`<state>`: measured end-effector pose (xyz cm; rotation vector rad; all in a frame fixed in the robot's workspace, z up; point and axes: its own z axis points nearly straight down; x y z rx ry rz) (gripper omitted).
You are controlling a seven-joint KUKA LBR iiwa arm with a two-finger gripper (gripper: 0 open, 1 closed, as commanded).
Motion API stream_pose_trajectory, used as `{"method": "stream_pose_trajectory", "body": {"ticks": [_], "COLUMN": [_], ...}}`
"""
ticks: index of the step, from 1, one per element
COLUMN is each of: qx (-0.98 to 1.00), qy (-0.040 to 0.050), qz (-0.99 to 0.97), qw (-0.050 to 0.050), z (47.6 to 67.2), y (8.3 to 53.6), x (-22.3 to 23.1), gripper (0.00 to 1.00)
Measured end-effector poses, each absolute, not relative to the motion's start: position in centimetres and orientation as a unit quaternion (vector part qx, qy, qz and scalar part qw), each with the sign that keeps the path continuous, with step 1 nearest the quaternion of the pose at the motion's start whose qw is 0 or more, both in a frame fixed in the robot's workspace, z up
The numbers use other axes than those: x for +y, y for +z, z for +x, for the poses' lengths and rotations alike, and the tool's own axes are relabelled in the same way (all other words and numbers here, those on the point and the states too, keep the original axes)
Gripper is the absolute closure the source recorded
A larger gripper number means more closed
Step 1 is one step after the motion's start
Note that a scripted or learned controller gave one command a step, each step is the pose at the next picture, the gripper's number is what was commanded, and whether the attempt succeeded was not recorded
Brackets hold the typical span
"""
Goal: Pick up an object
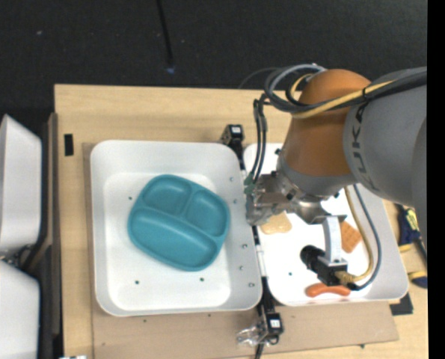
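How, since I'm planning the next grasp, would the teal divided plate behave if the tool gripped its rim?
The teal divided plate looks like moulded plastic, so probably stiff and light. Its smooth-looking surface may slip. Lying flat in the left bin, broad and shallow, it should slide rather than roll when pushed.

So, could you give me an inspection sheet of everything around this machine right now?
Surface: wooden bench bearing left bin and right bin, both white.
Job's things: teal divided plate in left bin; tan piece, orange piece, red-orange strip in right bin.
Clutter: nothing seen.
Jaws: low at right bin's left edge, beside tan piece.
Cables: dark cables loop over the arm's orange band.
Surroundings: dark floor; white containers left of the bench.
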<state>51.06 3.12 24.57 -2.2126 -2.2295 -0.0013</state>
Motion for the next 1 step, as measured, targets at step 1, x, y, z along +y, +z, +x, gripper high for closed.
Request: {"method": "stream_pose_trajectory", "body": {"ticks": [1], "qx": [-0.71], "qy": [-0.0015], "qz": [-0.704], "qw": [0.0], "z": [50.11], "y": [25.31], "x": [8.0], "gripper": [1.0]}}
